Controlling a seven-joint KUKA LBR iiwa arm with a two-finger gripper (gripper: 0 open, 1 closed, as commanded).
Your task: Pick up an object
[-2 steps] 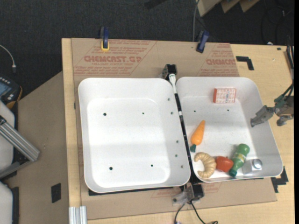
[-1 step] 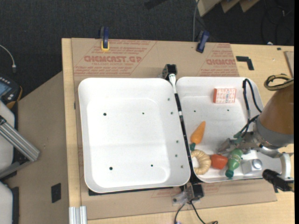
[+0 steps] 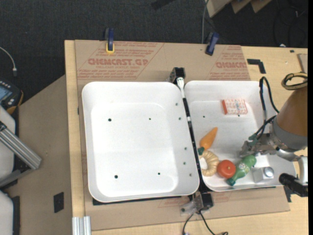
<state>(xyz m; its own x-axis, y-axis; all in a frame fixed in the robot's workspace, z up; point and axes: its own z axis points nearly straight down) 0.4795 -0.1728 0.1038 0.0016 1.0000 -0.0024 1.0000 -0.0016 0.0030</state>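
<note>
Green object (image 3: 246,166) lies just under the claw (image 3: 253,150); its grip state can't be told.

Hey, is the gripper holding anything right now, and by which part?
Cannot be told. The gripper sits just above the green object in the right bin, but no hold is visible.

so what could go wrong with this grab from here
The gripper hangs just above a tight cluster in the right bin: green toy, red tomato, silver piece. Closing there could pinch two at once or knock one aside. The cluster sits near the bin's front wall, so a finger could strike the rim.
</note>
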